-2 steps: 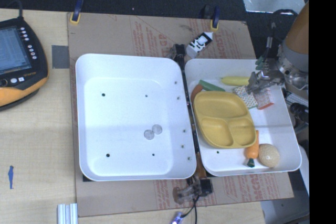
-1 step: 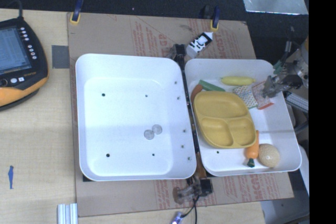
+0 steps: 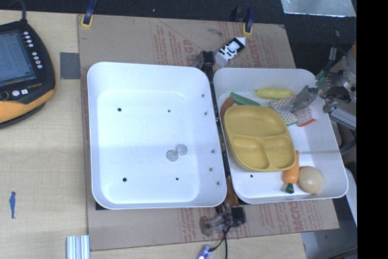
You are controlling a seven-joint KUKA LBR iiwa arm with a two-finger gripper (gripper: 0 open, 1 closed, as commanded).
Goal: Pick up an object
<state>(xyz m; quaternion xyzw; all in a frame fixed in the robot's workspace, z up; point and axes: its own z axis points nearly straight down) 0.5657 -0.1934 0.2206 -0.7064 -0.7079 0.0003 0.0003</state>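
The right bin holds a yellow divided plate, a yellow banana at the back, and an orange carrot next to a beige ball at the front. A patterned packet and a green item lie beside the plate. My gripper reaches in over the bin's back right part, just right of the packet. It is open, and only bare bin floor shows between its fingers.
Two small silver discs lie in the left bin. A teach pendant rests on the bench at far left. A black-and-white object sits behind the bins, and clamps hold the cardboard.
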